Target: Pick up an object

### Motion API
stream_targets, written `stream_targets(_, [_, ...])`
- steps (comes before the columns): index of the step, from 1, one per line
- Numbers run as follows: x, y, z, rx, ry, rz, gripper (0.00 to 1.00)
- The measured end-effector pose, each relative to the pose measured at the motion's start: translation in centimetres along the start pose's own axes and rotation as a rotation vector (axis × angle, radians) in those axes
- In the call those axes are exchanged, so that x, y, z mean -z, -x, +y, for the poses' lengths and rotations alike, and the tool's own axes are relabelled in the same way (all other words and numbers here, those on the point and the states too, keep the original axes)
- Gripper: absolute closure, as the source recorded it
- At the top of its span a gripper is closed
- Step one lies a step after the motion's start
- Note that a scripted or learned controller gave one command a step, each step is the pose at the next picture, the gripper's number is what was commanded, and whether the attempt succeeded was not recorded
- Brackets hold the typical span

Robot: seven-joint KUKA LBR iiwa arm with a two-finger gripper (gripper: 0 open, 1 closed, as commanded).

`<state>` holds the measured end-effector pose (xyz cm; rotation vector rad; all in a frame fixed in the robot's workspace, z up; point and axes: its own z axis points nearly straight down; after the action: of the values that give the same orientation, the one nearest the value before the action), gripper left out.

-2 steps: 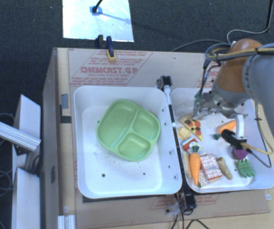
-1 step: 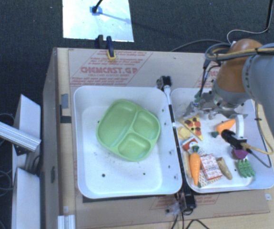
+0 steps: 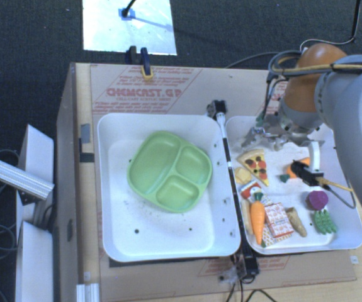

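a: what's the layout, biggest first?

b: the grey arm (image 3: 344, 93) reaches in from the right over the right bin (image 3: 350, 234), one of two on the surface (image 3: 162, 87). its pincer (image 3: 267, 137) hangs low at that bin's far left. i can't tell whether the pincer is apart or together, and nothing shows clamped in it.

a: so what should it take?

b: i'd judge the pizza slice (image 3: 256, 164). it lies flat just on the near side of the pincer, close to the bin's left wall. the pincer should come straight down, straddle the slice across its narrow width, and reach the bin floor before closing, since the slice is thin.

a: anything in the way?

b: the left bin (image 3: 114, 231) holds a green divided plate (image 3: 170, 170), well apart. nearer in the right bin, a carrot (image 3: 257, 216) touches a printed carton (image 3: 277, 222), and a purple toy (image 3: 317, 199) sits to the right. the wall beside the slice is the main squeeze.
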<state>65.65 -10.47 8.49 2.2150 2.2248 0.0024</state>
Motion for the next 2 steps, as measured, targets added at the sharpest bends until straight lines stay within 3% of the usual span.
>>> stream_targets(1, [0.0,-1.2,-6.1,-0.003,-0.002,0.000,0.00])
stream_targets(2, [1.1,-1.2,-6.0,-0.002,0.002,0.000,1.00])
